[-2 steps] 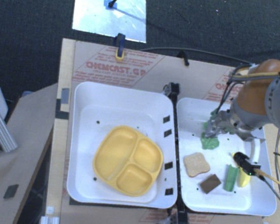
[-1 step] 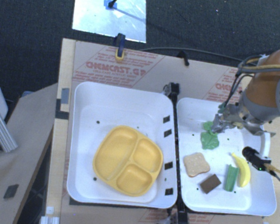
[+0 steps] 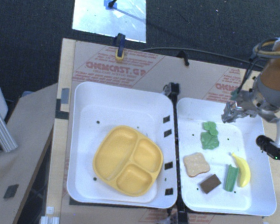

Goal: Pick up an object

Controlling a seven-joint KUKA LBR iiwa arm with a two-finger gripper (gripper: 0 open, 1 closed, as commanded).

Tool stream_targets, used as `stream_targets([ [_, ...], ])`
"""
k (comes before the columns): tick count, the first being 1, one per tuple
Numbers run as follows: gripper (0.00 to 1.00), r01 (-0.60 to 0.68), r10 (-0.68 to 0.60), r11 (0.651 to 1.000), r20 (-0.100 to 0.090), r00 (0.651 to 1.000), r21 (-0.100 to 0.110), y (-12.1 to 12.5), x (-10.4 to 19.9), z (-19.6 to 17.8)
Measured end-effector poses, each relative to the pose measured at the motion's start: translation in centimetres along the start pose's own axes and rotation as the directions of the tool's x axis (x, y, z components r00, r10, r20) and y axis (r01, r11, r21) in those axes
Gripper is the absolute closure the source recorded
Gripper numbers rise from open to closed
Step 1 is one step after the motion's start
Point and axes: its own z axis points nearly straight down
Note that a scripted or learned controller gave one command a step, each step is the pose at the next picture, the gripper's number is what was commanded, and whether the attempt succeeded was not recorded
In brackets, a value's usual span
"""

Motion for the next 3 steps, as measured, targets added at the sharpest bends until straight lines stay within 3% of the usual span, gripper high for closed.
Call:
stream_targets([
  [1,1.00,0.000,0.000,1.000,-0.001,1.000,0.006,0.1,0.0,-0.8],
  [3,1.00,0.006,-0.006,1.000,-0.004,1.000,0.007,1.6,10.3,-2.3],
])
